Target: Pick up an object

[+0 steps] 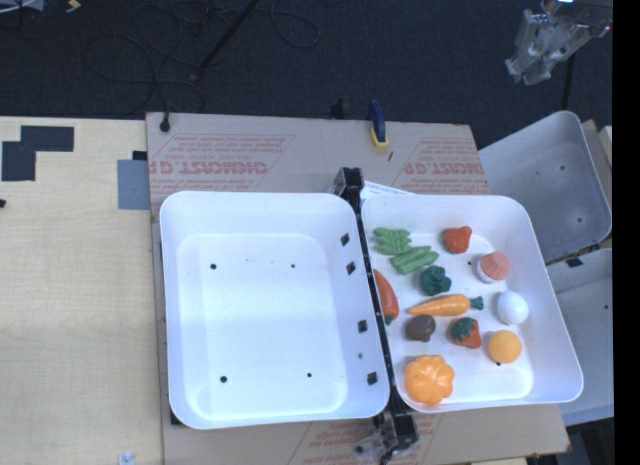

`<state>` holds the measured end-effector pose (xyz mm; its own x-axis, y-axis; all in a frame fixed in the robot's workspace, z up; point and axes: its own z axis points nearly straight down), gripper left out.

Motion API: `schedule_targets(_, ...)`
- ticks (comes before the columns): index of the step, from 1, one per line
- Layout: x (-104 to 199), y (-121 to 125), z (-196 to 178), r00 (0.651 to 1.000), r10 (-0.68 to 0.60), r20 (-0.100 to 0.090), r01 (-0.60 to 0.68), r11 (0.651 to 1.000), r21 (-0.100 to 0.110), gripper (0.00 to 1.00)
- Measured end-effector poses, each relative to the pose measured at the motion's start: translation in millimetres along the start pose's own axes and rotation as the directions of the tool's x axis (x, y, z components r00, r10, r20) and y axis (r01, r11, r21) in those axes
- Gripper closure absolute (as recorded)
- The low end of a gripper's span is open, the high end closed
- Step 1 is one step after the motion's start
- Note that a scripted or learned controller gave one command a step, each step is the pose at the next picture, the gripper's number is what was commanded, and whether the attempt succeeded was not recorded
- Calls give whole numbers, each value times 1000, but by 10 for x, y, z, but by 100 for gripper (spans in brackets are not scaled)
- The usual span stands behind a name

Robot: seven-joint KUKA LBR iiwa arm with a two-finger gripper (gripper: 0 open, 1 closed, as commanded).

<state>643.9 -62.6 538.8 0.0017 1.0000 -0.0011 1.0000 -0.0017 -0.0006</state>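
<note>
fingers (537, 48): lying too small and blurred at top right for their spread to be told | arm above them: getting cut off by the top edge | red vegetable (386, 296), well below-left of the fingers: hiding partly behind the bin divider

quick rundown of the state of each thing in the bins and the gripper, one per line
gripper: raised, far from the bins, holding nothing visible
pumpkin: resting at right bin's near edge
carrot: lying flat, mid-bin
white egg: resting loose
orange: resting loose
broccoli: resting beside the green pods
left bin: sitting flat
right bin: sitting flat, holds the toy food
</note>
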Motion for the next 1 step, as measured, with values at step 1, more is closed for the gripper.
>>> schedule_targets(1,-335,0,18,1000,1,0,-1,1000,2,100)
